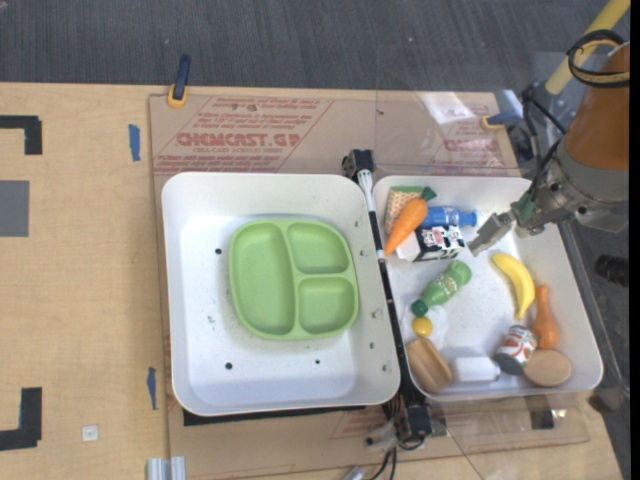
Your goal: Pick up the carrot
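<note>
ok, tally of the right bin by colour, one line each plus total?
Orange: 2, carrot, second carrot
Yellow: 2, banana, small lemon
Green: 1, bottle
Blue: 1, bottle
Black and white: 1, carton
Tan/brown: 3, cracker, bread loaf, round bun
White: 1, block
Red and silver: 1, can
Total: 12

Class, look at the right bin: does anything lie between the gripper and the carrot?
Nothing lies on the carrot. From the gripper, a small black-and-white carton and a blue bottle lie between, beside the carrot.
</note>
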`<state>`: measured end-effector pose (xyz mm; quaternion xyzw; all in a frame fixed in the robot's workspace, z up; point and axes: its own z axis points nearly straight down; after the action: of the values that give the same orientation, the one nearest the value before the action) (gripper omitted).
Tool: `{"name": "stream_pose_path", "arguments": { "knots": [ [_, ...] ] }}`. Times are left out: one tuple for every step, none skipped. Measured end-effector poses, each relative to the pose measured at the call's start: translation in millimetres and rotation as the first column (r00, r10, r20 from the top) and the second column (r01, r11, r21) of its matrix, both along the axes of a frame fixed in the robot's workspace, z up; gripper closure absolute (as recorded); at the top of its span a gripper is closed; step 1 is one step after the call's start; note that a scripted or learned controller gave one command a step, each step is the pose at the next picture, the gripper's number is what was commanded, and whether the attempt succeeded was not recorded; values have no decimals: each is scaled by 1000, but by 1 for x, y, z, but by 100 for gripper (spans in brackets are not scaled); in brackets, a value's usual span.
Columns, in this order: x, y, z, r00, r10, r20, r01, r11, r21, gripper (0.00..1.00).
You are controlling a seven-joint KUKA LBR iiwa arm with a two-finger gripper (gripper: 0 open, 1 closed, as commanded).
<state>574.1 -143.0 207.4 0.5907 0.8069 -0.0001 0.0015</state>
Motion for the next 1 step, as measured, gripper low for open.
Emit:
{"name": "stream_pose_path", "arguments": {
  "knots": [
    [-13,-41,-83,999,33,-15,-33,999,4,0]
  ]
}}
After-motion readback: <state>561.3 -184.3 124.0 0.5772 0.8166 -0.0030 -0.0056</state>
